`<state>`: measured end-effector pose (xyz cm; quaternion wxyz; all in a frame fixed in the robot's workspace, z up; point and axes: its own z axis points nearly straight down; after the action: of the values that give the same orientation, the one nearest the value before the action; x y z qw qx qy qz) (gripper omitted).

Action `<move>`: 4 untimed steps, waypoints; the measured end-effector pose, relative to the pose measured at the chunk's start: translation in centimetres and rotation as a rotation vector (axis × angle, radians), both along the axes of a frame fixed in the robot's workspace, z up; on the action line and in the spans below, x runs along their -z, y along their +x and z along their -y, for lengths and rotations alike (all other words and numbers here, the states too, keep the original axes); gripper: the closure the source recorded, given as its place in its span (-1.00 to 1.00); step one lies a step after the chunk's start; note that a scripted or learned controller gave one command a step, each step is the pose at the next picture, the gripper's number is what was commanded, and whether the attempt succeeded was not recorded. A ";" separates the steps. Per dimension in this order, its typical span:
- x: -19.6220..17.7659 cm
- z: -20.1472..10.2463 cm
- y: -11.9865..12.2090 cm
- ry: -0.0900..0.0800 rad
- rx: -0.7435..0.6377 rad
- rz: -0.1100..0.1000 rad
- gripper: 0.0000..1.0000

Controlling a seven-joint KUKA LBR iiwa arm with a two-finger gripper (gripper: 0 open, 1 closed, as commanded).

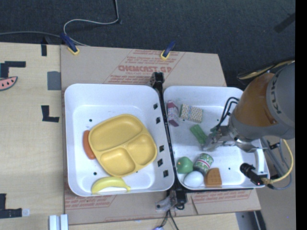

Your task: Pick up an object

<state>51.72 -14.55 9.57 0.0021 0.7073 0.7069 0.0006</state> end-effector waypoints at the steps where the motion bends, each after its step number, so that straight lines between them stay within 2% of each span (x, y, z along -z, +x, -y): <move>1: 0.0 0.0 0.0 0.000 0.000 0.000 -1.00; 2: 1.0 -4.8 -2.6 0.000 -0.001 0.001 -1.00; 3: 1.0 -3.9 8.7 0.000 -0.002 0.002 -1.00; 4: 0.1 -4.0 8.6 0.000 -0.003 -0.002 1.00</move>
<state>60.34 -10.60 9.49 0.0014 0.7063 0.7080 0.0000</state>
